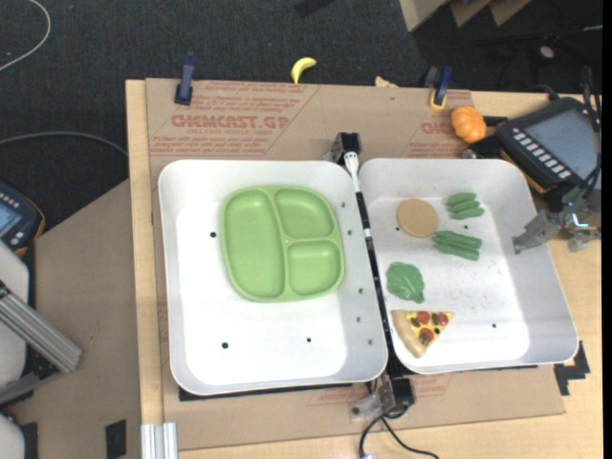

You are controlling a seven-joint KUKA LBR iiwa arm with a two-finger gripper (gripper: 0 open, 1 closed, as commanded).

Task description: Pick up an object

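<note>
The right bin [516, 328] holds several toy foods. A tan round cookie [417, 217] lies near its back left. Two green bean pieces sit to the cookie's right, one [464, 205] further back and one [457, 245] nearer. A green leaf [404, 280] lies left of centre, and a pizza slice [422, 328] rests at the front left. My gripper [534, 236] is low over the right rim of this bin, apart from all the foods, with nothing seen in it.
The left bin [191, 256] carries a green divided plate [283, 242]. Behind the bins lie an orange toy [468, 122] and a yellow banana [303, 67], with blue clamps [185, 79] on the board. A black control pendant [550, 148] sits at the back right.
</note>
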